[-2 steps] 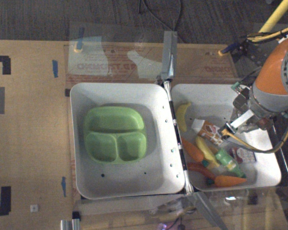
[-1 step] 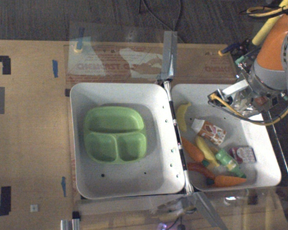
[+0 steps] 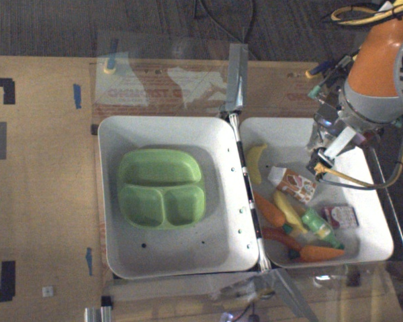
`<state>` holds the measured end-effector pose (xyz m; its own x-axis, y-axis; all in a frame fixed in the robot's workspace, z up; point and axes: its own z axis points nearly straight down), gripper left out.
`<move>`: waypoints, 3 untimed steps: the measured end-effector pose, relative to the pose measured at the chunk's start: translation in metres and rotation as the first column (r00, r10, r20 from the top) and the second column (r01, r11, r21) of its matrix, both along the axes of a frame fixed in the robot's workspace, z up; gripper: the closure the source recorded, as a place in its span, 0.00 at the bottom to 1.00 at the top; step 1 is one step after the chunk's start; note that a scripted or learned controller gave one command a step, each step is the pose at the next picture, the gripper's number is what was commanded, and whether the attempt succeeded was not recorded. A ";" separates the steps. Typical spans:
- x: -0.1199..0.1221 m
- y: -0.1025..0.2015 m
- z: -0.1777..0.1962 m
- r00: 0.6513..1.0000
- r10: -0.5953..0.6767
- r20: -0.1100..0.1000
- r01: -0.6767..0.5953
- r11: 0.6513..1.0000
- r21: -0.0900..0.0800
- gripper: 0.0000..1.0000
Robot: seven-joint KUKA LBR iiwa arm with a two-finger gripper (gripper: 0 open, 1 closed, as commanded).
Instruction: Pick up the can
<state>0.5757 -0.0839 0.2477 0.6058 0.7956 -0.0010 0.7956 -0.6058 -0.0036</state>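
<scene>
Squat maroon can (image 3: 340,216) in right bin (image 3: 374,237); rounded 3-compartment green tray (image 3: 162,186) left.

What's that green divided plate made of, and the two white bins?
The green plate looks like moulded plastic with a matte finish: one even colour, with soft rounded ridges between its three compartments. The left bin and right bin also seem to be plastic, or perhaps painted metal. They are smooth, faintly glossy and round-cornered, but the look leaves it open.

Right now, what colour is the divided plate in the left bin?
Light green. The divided plastic plate shows best in the overhead camera view.
</scene>
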 end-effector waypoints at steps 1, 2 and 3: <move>-0.034 0.030 0.034 0.986 0.169 0.000 -0.169 0.986 0.000 1.00; -0.049 -0.008 0.128 0.981 0.194 0.003 -0.194 0.981 -0.003 1.00; 0.007 0.033 0.067 0.993 0.117 0.000 -0.117 0.993 0.000 1.00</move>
